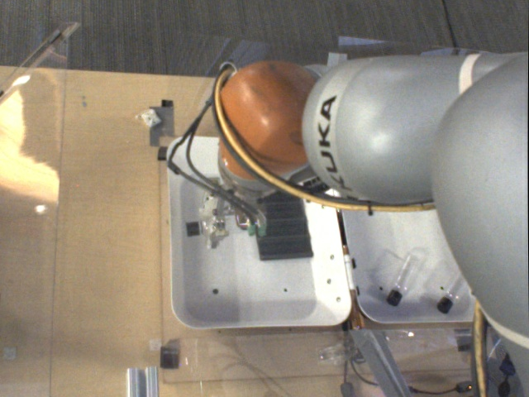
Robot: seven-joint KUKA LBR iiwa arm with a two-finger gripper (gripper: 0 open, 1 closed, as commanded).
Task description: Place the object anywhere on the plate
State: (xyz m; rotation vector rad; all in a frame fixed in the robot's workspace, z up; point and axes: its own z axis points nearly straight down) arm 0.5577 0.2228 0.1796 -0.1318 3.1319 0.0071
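Note:
The grey arm with its orange band [264, 118] reaches over the left white bin [248, 304]. Its gripper [217, 224] hangs low over the bin's left half, pointing down. A dark ribbed rectangular plate [285, 228] lies in the bin just right of the gripper, its upper part hidden under the arm. A small black block [193, 229] sits on the bin floor just left of the gripper, apart from the plate. A small green piece [253, 231] shows between the gripper and the plate; I cannot tell whether it belongs to the gripper.
The right white bin [413, 313] holds two clear pieces with black ends [397, 292] [445, 305]. The arm's bulk covers the top of both bins. A wooden bench top [83, 222] lies to the left, with a small black block [169, 356] below the left bin.

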